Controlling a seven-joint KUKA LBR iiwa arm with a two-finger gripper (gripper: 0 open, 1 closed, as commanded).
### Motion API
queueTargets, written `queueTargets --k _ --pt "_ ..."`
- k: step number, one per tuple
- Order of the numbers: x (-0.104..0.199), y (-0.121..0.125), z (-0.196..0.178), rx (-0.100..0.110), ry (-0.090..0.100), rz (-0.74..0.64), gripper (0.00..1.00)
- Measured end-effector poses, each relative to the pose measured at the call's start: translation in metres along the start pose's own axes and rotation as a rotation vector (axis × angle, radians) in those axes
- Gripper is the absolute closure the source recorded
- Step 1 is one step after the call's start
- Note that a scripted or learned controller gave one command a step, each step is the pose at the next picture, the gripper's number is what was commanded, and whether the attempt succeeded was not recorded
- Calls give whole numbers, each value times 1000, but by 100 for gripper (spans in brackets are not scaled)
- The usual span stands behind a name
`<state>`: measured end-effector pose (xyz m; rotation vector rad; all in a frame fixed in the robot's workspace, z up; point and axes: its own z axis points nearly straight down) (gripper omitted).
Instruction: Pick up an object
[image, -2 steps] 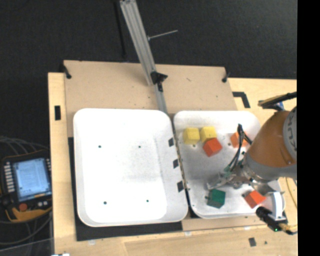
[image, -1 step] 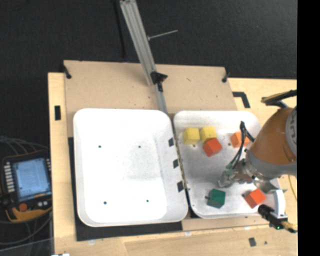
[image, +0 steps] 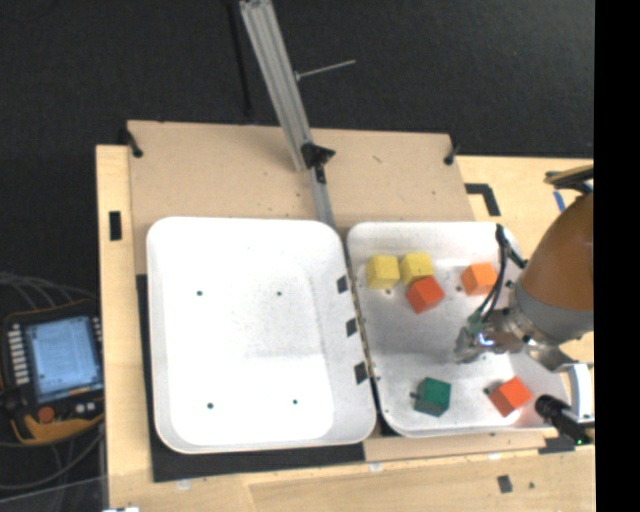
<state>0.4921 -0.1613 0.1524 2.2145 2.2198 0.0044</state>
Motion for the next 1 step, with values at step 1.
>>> queueTargets --k 1 --pt "-2 3 -54 -2 -1 -1 100"
